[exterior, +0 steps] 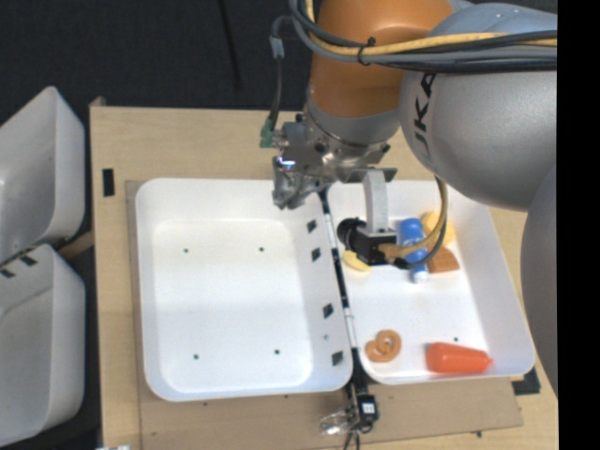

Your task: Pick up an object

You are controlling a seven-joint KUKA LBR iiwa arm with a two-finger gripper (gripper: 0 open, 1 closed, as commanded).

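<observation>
My gripper (289, 187) hangs at the far end of the divider between the two bins, over the back right corner of the left bin (225, 382). I see nothing held under it. The loose objects all lie in the right bin (506, 326). A blue object (410, 232) and a brown block (444, 262) sit near the bin's middle, partly hidden by the wrist hardware. A tan ring (382, 346) and an orange-red cone (457, 358) lie along the near edge.
The big grey arm with its orange band (375, 54) covers the back of the right bin. A raised divider (330, 279) with black marks separates the bins. White housings (37, 251) stand off the bench at the left.
</observation>
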